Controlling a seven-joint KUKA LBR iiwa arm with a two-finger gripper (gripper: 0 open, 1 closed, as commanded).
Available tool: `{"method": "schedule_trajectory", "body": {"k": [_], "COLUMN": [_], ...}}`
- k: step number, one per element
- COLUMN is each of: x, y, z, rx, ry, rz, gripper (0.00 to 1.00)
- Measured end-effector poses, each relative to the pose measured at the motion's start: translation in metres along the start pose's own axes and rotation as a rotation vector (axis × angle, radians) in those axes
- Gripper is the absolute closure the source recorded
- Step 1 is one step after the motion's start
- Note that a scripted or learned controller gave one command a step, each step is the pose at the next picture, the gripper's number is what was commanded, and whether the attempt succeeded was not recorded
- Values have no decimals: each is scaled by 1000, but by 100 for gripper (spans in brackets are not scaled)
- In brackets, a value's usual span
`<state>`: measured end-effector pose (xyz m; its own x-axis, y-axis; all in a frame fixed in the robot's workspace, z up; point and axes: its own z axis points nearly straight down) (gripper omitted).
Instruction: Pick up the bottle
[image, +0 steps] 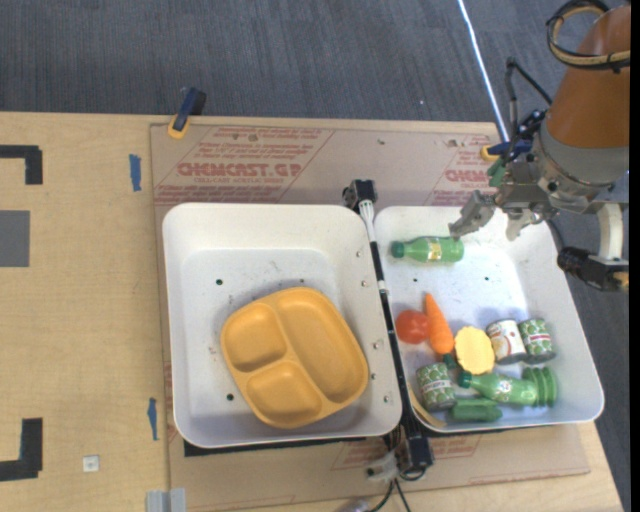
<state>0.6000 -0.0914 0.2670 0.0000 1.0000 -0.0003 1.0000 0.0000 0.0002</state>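
Approaching bottle, nothing grasped yet.
Yellow tray (292, 357) sits in left bin (190, 240); green bottle (428, 250) lies sideways near right bin's (572, 330) far wall; my gripper (492, 220) hovers spread just right of it, needs to shift left, descend, close.

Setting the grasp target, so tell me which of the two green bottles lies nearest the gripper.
The light green bottle with the yellow label, lying alone at the back of the right bin, just beside the gripper. The darker green bottle lies in the front clutter.
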Motion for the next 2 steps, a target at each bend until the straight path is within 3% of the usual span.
{"method": "schedule_trajectory", "body": {"k": [1,2], "x": [-11,-46], "y": [61,66], "z": [87,166], "rx": [0,-2], "ry": [0,0], "rz": [123,177], "gripper": [0,0]}}
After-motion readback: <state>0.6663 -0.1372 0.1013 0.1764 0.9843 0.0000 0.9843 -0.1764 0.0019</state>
